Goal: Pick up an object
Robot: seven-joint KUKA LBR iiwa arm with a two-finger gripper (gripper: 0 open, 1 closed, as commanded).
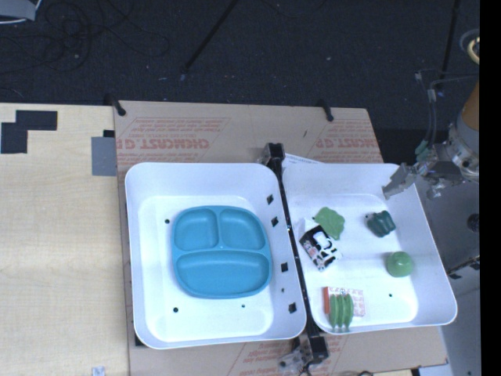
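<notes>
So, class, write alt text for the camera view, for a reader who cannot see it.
Seen from above, two shallow white bins sit side by side: the left bin holds a blue divided plate, and the right bin holds several small green items and a black-and-white object. The robot's pincer hangs by the right bin's upper right corner.

Two white bins side by side: left bin (149, 202), right bin (427, 300), touching along a black clip strip (286, 241). Both sit on a brown cardboard sheet (196, 131) with reversed red print. Pale wood tabletop (55, 249) at 9 o'clock, carrying black squares (27, 128) and a grey patch (102, 155). Dark floor (235, 37) at 12 o'clock, cables strewn.
</notes>
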